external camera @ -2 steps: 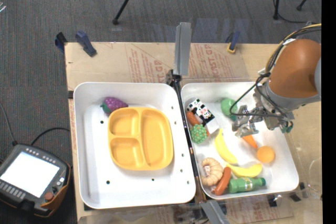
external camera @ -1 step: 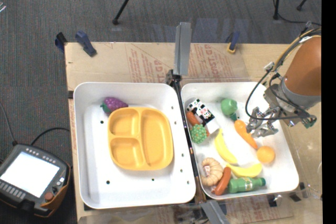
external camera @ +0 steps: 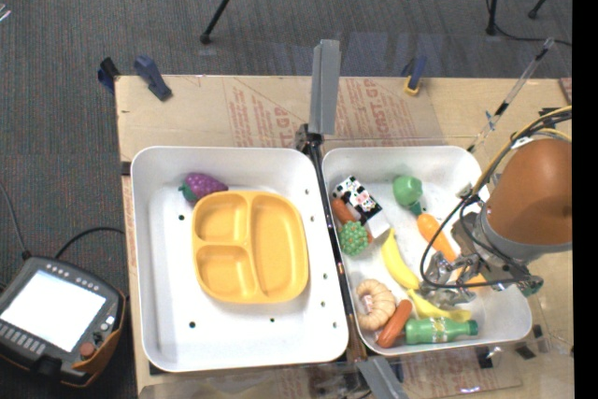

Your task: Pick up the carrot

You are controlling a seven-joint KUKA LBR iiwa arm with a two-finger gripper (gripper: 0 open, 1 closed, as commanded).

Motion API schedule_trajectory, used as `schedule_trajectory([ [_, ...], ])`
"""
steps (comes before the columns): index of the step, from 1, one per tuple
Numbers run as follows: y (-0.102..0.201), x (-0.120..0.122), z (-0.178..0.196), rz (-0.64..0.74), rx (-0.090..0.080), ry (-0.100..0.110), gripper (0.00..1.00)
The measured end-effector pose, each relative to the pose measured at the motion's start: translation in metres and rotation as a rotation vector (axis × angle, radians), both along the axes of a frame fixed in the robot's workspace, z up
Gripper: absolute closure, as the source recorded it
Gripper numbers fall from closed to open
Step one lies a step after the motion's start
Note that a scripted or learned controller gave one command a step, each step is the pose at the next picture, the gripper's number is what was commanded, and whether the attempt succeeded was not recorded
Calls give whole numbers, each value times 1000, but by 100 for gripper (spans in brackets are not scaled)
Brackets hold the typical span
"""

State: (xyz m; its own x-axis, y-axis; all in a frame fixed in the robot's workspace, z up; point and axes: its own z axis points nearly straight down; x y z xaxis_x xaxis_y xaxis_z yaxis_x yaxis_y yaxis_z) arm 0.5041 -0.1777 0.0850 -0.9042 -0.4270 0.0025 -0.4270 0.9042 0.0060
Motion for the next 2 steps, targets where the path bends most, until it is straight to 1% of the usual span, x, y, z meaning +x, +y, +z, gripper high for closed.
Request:
schedule_trajectory([
  [1, 0, 1, 2, 1, -2, -4, 0],
  [2, 3, 3, 11, 6, 1, -5, 100],
])
